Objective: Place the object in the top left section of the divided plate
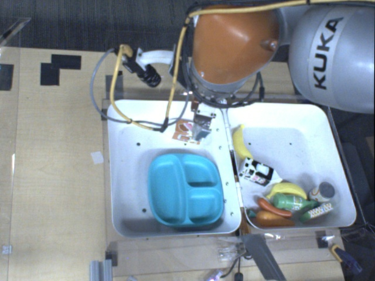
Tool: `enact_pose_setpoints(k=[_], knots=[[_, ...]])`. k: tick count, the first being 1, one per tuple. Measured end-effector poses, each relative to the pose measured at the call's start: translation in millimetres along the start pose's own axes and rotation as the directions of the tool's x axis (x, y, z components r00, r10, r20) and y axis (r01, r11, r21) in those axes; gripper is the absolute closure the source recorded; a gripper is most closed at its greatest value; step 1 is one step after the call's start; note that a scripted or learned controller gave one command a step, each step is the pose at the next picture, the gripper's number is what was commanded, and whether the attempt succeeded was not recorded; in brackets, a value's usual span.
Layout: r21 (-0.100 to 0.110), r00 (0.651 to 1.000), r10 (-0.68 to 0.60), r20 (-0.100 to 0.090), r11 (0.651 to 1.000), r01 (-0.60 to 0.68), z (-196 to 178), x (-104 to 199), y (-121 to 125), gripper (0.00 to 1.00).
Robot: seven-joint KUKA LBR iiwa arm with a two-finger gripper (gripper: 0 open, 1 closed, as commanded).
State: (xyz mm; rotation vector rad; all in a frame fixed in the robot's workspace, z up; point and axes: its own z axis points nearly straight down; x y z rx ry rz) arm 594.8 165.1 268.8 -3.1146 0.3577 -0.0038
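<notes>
My fingers grasp a small orange-and-white packet; next I carry it over the blue divided plate.

The grey arm reaches in from the right, its orange band above the wrist. The hand hangs straight down below it, pointing at the bench, its fingers too small to make out.
</notes>
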Motion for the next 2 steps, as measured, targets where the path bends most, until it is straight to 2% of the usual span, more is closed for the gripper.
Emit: enact_pose_setpoints(k=[2], knots=[[0.015, 1.0, 0.011, -0.004, 1.0, -0.011, -21.8, 0.9, -4.3, 1.0]])
